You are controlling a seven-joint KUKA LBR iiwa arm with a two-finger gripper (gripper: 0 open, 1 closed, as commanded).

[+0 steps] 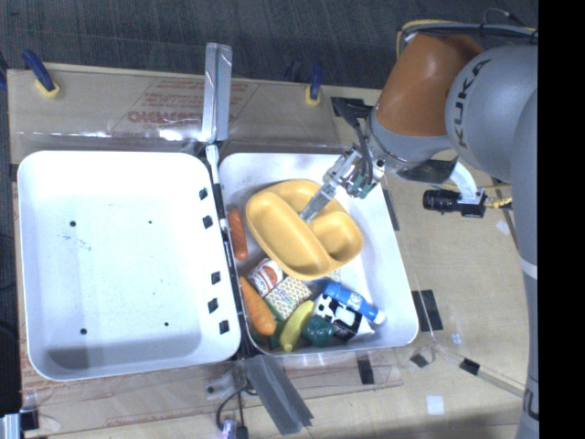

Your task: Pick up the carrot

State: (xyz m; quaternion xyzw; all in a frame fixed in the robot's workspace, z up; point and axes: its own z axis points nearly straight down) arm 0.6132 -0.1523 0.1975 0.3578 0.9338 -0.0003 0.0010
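Carrot, orange tapered plastic (258, 307), lies ungrasped at bin's 7 o'clock.
My gripper (315, 208) sits over yellow bowl (302, 231) at 1 o'clock; finger state unclear, pick undone.

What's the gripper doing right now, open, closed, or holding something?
Gripper: over the yellow plastic bowl in the right white bin; cannot be told whether open or closed. It holds nothing visible; the orange carrot lies apart.

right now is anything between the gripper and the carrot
Yes. The gripper is over the yellow two-part plastic dish, which lies between it and the orange carrot by the right bin's left wall, beside a small food can.
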